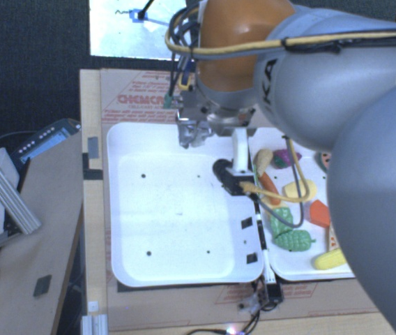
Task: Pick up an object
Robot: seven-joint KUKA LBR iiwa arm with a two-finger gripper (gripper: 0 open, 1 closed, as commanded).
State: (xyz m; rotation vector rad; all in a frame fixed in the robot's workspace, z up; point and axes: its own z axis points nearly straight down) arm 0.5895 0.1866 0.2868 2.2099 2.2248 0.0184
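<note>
My gripper (pixel 192 138) hangs over the back edge of the left white bin (pixel 132 271), below the orange wrist band. Nothing shows beneath it or in it. The toys lie in the right bin (pixel 309 274), to the gripper's right: a tan piece (pixel 263 160), a purple piece (pixel 282 159), an orange carrot (pixel 268 185), a yellow piece (pixel 300 189), an orange block (pixel 320 213), a green leafy toy (pixel 293 240) and a yellow banana-like toy (pixel 329 259). The arm hides much of that bin.
The two bins meet at a divider (pixel 259 232) with black clips. Brown cardboard (pixel 135 96) lies under the bins. A grey device (pixel 44 139) and metal rails (pixel 3 187) stand on the left bench.
</note>
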